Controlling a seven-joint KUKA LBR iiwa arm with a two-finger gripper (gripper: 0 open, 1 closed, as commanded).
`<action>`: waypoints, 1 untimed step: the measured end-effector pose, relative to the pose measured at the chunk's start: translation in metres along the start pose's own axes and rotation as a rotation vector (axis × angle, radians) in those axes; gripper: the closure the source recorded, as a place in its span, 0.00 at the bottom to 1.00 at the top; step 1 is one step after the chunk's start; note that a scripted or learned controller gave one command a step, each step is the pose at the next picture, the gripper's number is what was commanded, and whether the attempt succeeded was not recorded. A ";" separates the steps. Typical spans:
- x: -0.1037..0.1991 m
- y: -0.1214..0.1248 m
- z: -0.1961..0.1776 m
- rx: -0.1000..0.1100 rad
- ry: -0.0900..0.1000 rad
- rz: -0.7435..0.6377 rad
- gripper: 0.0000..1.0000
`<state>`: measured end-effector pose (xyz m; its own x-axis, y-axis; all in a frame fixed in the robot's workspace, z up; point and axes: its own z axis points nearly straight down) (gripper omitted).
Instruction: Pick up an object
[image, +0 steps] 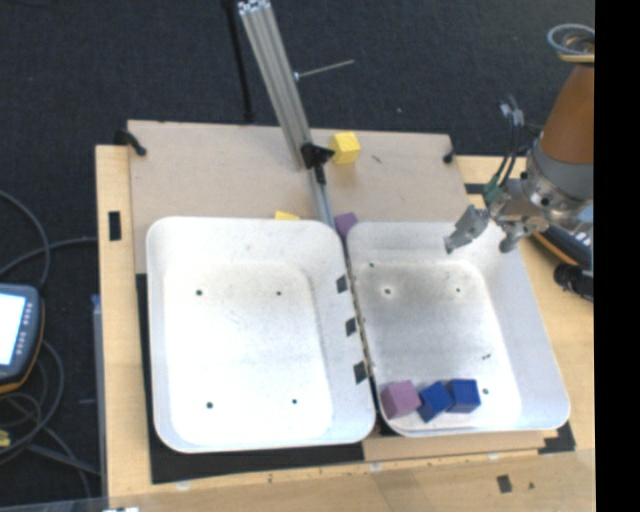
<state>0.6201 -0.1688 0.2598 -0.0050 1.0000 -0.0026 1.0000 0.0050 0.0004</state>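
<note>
We count 2 white bins: left bin (165, 330) & right bin (525, 340). Blocks, 6 total: 2 blue (434, 401) (463, 395) + 1 purple (400, 398) in right bin; 2 yellow, one (345, 148) on the board, one (287, 215) at left bin's far rim; 1 more purple (345, 223) btwn the bins' far corners. 1 arm, 1 gripper (488, 236).

Right bin (520, 330): centre open; purple block (400, 398), two blue blocks (448, 397) crowded near wall. Slanted metal post (285, 90) stood behind bins.
</note>
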 end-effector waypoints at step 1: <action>0.010 -0.075 0.105 0.010 0.004 0.006 0.00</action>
<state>0.5446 -0.1595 0.1548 0.0012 1.0000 0.0017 1.0000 -0.0012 -0.0094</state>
